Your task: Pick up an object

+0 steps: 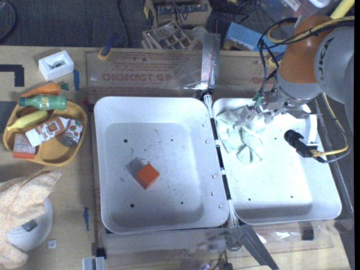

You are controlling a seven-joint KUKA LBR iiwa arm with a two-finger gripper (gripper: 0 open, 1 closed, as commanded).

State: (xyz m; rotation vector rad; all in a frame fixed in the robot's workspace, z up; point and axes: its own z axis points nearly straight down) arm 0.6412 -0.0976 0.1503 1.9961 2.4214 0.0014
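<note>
An orange block (148, 175) lies on the floor of the left bin (112, 122), a little left of its middle. A crumpled pale cloth (241, 134) sits in the back left part of the right bin (292, 207). My gripper (264, 108) hangs low over the back of the right bin, right at the cloth's upper right edge. Nothing shows between its fingers.
A yellow bowl (53, 156) with toy food stands left of the bins, with a white box (56, 65) behind it and a beige cloth (25, 207) in front. A cardboard wall (146, 75) runs behind the bins.
</note>
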